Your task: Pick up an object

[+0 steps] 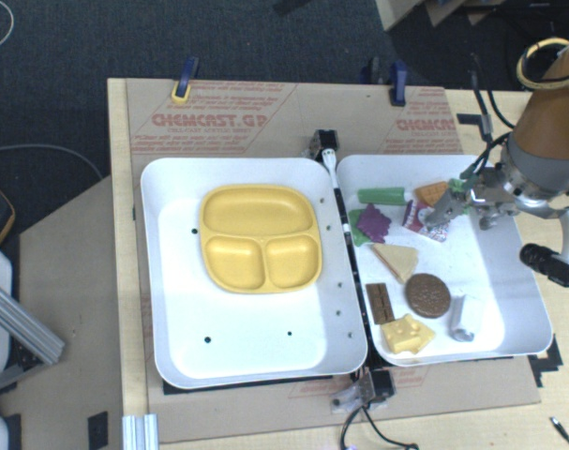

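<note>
The right bin [518, 322] holds several small items: a green block [381, 196], a purple piece [371, 223], an orange piece [432, 193], a maroon and white wrapper [419, 217], a pale wedge [396, 259], a round brown cookie [427, 294], a brown bar [380, 302], a yellow chunk [406, 334] and a grey bolt [459, 319]. My gripper [456, 210] hangs over the bin's upper right part, just right of the wrapper and the orange piece. I see nothing lifted.
The left bin [172, 279] carries a yellow three-compartment plate [262, 236]. The arm's orange band and grey wrist [546, 148] overhang the right bin's far right corner. Blue and yellow clamps sit at the bench's back edge.
</note>
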Controlling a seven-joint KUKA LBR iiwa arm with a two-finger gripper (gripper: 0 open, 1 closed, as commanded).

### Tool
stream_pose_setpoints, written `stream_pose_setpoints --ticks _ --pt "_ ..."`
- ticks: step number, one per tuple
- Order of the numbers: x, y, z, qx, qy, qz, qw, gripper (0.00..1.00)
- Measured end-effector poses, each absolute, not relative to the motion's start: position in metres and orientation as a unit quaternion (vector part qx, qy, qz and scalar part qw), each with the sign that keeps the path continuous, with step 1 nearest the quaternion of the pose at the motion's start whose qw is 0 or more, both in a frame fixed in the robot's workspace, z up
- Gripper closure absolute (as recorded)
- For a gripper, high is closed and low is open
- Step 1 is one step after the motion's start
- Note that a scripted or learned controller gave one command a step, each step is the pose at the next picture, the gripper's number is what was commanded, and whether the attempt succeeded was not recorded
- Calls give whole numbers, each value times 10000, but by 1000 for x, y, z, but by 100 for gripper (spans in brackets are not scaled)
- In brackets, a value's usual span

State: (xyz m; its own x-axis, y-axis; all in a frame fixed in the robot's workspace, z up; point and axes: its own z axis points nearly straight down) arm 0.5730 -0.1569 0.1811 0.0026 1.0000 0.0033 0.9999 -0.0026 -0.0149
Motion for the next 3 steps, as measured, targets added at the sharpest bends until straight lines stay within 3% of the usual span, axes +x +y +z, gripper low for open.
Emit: stream_pose_setpoints --ticks 1,3 --pt "576 -157 188 -7071 -7071 1 7 0" --pt "578 -151 84 -7070 -7072 -4 1 0"
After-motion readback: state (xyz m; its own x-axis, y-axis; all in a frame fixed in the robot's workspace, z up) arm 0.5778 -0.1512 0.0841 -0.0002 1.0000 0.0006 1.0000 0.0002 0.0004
